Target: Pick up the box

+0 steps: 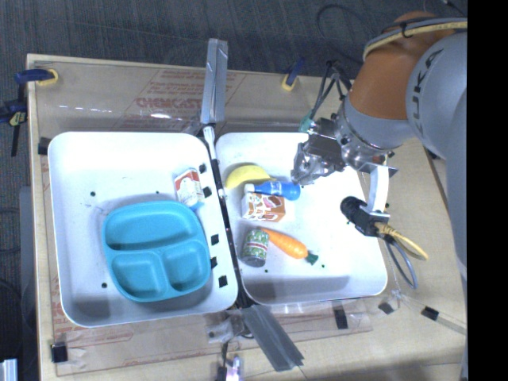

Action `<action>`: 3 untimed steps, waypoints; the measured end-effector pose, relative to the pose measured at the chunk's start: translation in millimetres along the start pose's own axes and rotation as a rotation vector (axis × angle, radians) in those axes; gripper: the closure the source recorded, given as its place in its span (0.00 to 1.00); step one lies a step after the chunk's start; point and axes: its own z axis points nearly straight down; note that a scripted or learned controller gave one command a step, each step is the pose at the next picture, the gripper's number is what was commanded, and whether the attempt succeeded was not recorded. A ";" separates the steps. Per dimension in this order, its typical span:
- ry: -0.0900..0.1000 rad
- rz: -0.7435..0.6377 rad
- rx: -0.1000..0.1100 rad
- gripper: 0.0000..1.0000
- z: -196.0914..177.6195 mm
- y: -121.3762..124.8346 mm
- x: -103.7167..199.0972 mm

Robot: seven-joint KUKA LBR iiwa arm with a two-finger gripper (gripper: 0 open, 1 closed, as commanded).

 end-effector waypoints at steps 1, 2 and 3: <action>0.000 -0.070 0.000 1.00 -13.9 33.6 30.7; 0.001 0.283 0.001 1.00 -41.6 54.1 21.6; 0.000 0.604 0.003 1.00 -81.5 71.3 12.0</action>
